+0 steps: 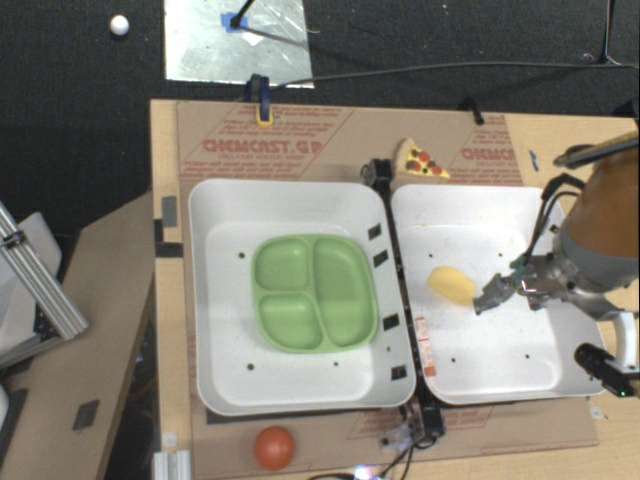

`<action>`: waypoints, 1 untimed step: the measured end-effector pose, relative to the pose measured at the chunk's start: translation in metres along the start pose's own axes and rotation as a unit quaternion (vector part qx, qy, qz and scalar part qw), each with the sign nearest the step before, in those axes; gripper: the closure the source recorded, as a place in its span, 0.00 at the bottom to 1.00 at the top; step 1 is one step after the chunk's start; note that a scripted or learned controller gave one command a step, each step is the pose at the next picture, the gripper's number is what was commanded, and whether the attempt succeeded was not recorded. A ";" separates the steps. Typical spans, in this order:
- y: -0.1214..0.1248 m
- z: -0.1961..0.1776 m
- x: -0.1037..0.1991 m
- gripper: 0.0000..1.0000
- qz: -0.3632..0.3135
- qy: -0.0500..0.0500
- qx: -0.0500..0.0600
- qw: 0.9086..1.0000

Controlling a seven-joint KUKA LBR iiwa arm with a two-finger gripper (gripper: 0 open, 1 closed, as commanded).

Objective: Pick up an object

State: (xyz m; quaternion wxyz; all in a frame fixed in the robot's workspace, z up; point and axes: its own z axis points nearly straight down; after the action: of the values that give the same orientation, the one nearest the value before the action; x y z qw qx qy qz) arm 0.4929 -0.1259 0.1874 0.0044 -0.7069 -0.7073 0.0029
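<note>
Two bins side by side at mid-frame, the arm reaching in from the right.

The left bin (215, 268) holds a divided plate (313, 292) at its centre. The right bin (520, 368) holds a lemon (452, 286) near its left wall, with the gripper (492, 296) just right of it. A pizza slice (422, 160) lies on the surface (330, 133) above the bins' junction; a tomato (274, 447) sits below the left bin.

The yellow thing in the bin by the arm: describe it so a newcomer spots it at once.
Find the right-hand white bin, the one the gripper reaches into. The yellow object lies near that bin's left wall, just left of the gripper. It is small, rounded and the bin's one loose item.
</note>
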 end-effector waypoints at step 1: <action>0.003 -0.005 0.000 0.00 -0.001 -0.001 -0.006 1.000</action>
State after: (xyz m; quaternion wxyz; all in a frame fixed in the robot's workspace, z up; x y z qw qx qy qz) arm 0.4958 -0.1258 0.1926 -0.0006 -0.7059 -0.7083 -0.0004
